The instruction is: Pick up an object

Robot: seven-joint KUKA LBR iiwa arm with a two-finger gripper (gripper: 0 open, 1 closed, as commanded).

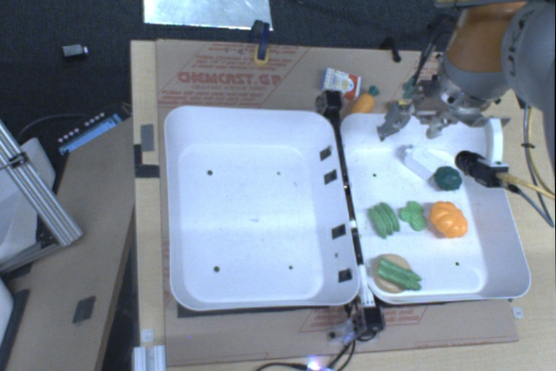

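Tool (415,119) hovers w/ fingers spread, nothing in them, upper part of right bin (499,274). Nearest target, white block (426,162), lies just below it beside dark green ball (448,179). Best approach imo: descend straight, straddle block's narrow side, avoid nudging ball.

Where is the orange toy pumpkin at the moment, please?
The orange pumpkin lies in the right bin, right of a small green piece and below the dark green ball.
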